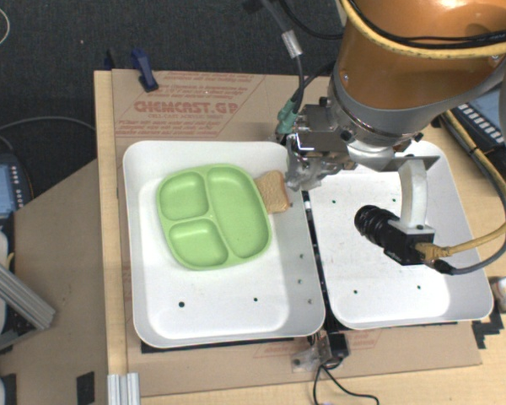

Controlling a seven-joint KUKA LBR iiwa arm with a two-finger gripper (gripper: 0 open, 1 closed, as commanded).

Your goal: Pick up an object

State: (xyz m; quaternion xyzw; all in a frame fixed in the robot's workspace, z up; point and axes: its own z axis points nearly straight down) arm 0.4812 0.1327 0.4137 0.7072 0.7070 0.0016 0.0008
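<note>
Judged to be at the approach step: gripper [302, 169] low over the inner edge between the two bins, just beside the tan block [273, 191] that leans on the right rim of the green divided plate [212, 216] in the left bin [152, 310]; impossible to tell whether open or closed. Next, probably needed: a small shift left and down over the block, then a close. Underneath, a cardboard sheet [185, 99] on the bench, cables and dark floor around.
</note>
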